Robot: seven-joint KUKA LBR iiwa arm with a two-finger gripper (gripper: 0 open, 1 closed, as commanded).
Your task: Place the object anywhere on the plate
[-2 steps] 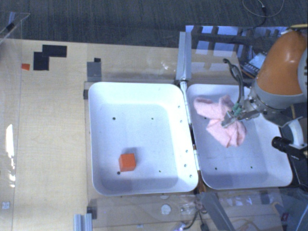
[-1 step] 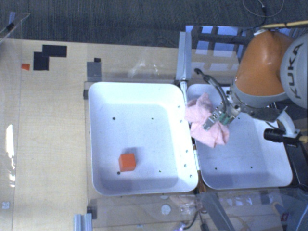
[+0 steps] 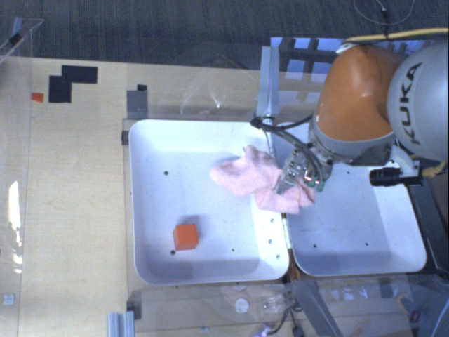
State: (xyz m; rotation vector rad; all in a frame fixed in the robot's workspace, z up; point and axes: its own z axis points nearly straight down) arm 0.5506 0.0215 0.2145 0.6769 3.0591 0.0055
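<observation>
I see the arm [image 3: 365, 104] reaching in from the right, orange band bulking over the right bin [image 3: 365, 237] and hiding its upper part. The hand [image 3: 295, 177] sits low over the seam between the two bins, fingertips down in a pink cloth [image 3: 263, 177]. The cloth is crumpled, mostly in the left bin [image 3: 161, 188] near its right wall, with one fold draped over the divider into the right bin. Cloth bunches around the fingertips, so the hand looks clenched on the fabric, though I can't make out the fingers cleanly against the folds. A black cable [image 3: 280, 128] runs from the wrist across the top of the cloth. A small orange block [image 3: 186, 236] lies in the left bin, toward the near left corner, well apart from the cloth and the hand. Nothing I can pick out as a plate. Around the bins on the tabletop [image 3: 70, 188]: black tape marks [image 3: 70, 81] and a small orange square [image 3: 37, 97] at far left, a grey bracket [image 3: 137, 102] at the left bin's far corner, and a grey upright post [image 3: 266, 83] between the bins at the back, just beside the wrist.
</observation>
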